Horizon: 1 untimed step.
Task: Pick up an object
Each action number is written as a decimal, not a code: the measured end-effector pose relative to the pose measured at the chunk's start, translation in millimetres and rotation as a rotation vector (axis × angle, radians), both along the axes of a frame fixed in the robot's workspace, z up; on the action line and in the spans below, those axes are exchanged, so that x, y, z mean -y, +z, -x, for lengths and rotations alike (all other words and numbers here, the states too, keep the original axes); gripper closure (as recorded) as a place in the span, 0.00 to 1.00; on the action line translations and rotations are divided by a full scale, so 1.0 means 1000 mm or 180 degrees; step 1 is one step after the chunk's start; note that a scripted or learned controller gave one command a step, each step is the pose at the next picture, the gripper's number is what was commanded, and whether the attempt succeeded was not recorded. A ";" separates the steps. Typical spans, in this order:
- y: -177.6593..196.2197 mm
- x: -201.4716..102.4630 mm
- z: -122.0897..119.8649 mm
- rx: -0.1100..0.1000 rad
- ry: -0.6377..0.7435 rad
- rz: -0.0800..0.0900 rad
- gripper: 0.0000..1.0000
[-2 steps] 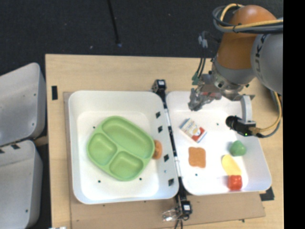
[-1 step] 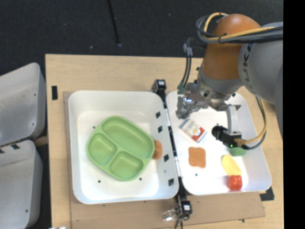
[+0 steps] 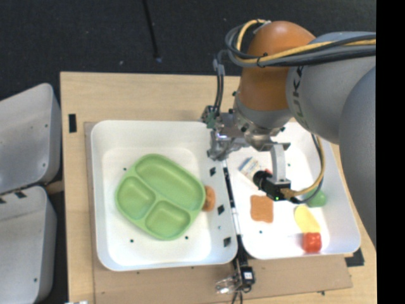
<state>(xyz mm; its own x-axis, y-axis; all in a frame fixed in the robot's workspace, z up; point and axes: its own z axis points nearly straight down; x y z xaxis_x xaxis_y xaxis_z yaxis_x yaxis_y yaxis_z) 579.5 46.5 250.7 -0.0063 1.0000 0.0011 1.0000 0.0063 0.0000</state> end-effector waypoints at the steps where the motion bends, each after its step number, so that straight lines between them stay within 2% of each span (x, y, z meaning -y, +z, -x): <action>1: -0.004 -0.042 0.009 -0.0005 -0.0001 0.0000 1.00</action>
